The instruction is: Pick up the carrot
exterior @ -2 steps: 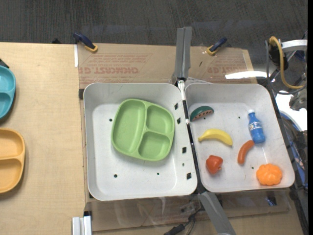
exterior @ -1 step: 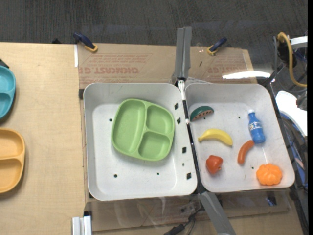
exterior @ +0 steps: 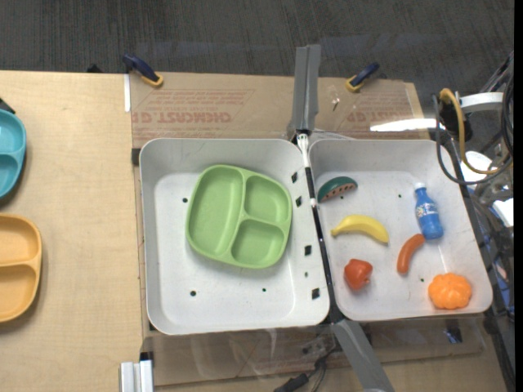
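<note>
Orange-red and slim, the carrot (exterior: 410,253) lies in the right-hand white bin (exterior: 372,163), in the right half of the frame, a little below the middle. It rests on the bin floor at a slant, its upper end pointing toward a small blue bottle (exterior: 426,213) just above and to its right; whether the two touch cannot be told. Left of the carrot lies a yellow banana (exterior: 360,229), with a red pepper (exterior: 357,273) below it and a watermelon slice (exterior: 337,189) above it near the bin's upper left corner. An orange pumpkin (exterior: 450,291) sits in the bin's lower right corner, apart from the carrot.

The left-hand white bin (exterior: 159,219) holds a green divided plate (exterior: 239,216), set toward its upper middle. On the wooden tabletop (exterior: 73,137) at the frame's left edge lie a teal plate (exterior: 8,149) and, below it, a yellow-orange plate (exterior: 16,268), both cut off by the edge. Dark cables (exterior: 449,149) hang at the right side.
</note>
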`<move>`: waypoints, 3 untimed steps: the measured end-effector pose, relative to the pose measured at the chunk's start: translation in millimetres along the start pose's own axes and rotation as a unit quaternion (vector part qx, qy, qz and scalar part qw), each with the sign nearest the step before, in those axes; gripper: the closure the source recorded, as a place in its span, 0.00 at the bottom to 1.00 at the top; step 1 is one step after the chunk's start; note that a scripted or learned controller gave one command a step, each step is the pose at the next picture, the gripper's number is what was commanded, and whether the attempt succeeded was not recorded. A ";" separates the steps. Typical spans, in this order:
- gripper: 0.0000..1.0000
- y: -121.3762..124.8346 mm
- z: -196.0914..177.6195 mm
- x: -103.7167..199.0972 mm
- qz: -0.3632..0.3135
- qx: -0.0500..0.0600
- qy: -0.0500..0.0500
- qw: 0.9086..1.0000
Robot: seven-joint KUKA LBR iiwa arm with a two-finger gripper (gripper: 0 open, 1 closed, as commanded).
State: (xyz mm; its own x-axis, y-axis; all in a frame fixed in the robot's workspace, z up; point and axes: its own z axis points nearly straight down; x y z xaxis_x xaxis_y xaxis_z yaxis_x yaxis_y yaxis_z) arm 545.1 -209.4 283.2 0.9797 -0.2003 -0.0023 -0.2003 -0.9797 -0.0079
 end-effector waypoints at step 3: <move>1.00 -17.8 87.0 -15.2 0.003 -0.001 -0.001 1.000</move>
State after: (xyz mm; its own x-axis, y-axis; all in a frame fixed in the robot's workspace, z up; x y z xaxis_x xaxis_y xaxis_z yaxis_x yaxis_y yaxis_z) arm 533.8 -188.2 196.3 0.9787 -0.2054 -0.0051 -0.2054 -0.9787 -0.0063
